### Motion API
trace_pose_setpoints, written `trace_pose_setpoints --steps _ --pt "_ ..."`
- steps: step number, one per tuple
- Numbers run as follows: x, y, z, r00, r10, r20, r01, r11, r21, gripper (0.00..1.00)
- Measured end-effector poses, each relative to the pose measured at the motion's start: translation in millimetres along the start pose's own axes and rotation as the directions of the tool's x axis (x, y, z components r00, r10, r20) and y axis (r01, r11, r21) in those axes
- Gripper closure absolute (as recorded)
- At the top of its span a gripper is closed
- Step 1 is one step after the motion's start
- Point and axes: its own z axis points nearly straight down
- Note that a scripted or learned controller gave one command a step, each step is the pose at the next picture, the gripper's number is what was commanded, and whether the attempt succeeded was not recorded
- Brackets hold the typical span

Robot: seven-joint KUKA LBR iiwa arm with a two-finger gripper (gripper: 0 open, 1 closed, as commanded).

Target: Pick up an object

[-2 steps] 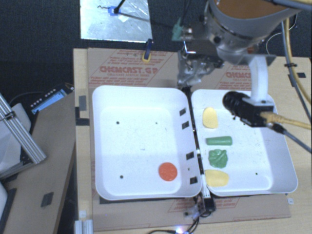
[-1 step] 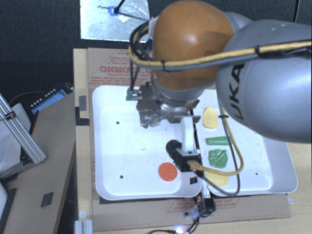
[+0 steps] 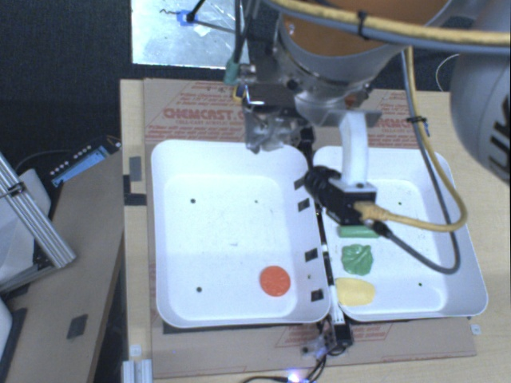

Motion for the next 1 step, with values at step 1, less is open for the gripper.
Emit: trace_pose_setpoints --steps 1 --pt "-5.8 0.4 -28.0 1.000 0.001 0.007 -0.002 1.000 0.013 1.00"
